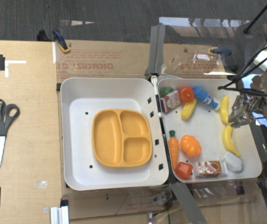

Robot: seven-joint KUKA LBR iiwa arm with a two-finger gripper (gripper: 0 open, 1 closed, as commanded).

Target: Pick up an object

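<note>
- The nearest pick looks like the banana (229,140), lying lengthwise at the right side of the right bin (208,149), in the right-centre of the frame, just below the gripper (239,115).
- Judging by its gloss, it is a plastic toy: probably light, stiff and hollow, smooth enough to slip. Its curve means a hold across the thick middle would seat better than one at the tapered ends.
- A second banana (223,108) lies just above it, near the gripper's left side; either could be the target.
- The gripper hangs over the bin's right rim between the two bananas; whether it is released or clenched I cannot tell, and nothing is visibly caught in it.
- Further left in the same bin: a blue bottle (205,97), a tomato (187,94), a yellow pepper (188,110), a dark carton (170,101).
- Lower in the bin: an orange pumpkin (190,145), a carrot (173,150), a red piece (183,170), a milk carton (209,168), a white lump (234,162). The crowding here leaves little room to close around anything.
- The left bin (72,139) holds a yellow tray (122,137).
- Scissors (3,125) lie on the bench at the far left.
</note>
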